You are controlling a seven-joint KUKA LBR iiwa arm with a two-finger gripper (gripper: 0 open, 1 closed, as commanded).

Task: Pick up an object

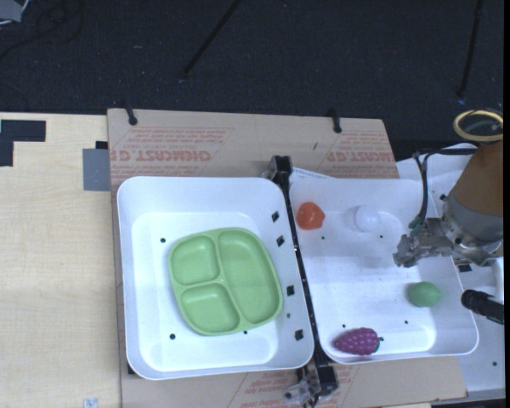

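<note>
The right bin (382, 347) holds several small objects. An orange-red piece (310, 216) lies near its far left corner, and a white rounded piece (367, 219) lies beside it against the white floor. A green ball (424, 294) rests toward the right, and a purple bunch of grapes (357, 341) lies at the near edge. My gripper (410, 252) hangs low over the right side of this bin, just above and slightly left of the green ball, with the grey and orange wrist (480, 195) behind it. I see nothing held in it.
The left bin (144, 228) holds a green three-compartment plate (225, 280). A black divider clip strip (291, 262) runs between the bins. Cardboard (238, 147) lies under both, and a black cable (423, 185) loops by the wrist.
</note>
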